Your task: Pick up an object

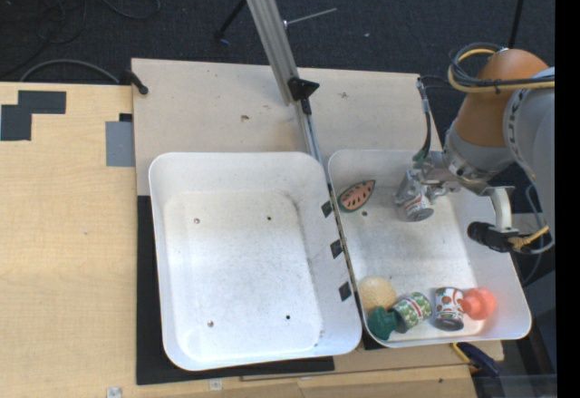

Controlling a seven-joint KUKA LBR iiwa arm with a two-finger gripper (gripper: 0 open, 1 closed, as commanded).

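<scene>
So the arm (494,129) comes in from the right and its gripper (415,202) hangs over the upper middle of the right bin (507,274), low above the white floor. Honestly can't tell how the gripper is set, it's just a shiny metal blob from this angle, and nothing I can make out is caught in it. The stuff to grab is all in that right bin: a flat orange-brown leaf-shaped thing (357,195) sits near the upper left corner, just left of the gripper and apart from it, close to the divider between the bins. The rest is bunched along the bottom edge, well away from the gripper: a pale yellow ball (375,290), a dark green piece (383,323) just below it, a green patterned can (412,309) lying tilted, a second can with red and white print (448,307), and an orange-red blob (479,302) at the right end, touching that can. The left bin (181,179) sits right alongside.
</scene>
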